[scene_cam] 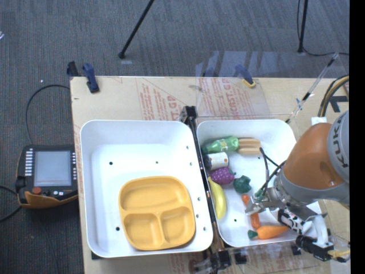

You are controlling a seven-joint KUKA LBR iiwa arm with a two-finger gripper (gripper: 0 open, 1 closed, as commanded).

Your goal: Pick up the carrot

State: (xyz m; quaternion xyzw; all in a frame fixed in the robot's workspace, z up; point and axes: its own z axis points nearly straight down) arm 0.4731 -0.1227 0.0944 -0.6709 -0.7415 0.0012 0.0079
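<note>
Approach step, by the look of it: end effector low in the right bin, just above the carrot. Finger state impossible to tell. Next, probably a short drop onto the carrot, clear of the banana.

Orange carrot (green tip), yellow tray, white bins.

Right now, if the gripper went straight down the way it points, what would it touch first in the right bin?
Probably the small orange toy carrot piece just beneath the gripper, not the larger orange carrot with a green top lying nearer the right white bin's front edge. Depth is hard to judge here.
</note>
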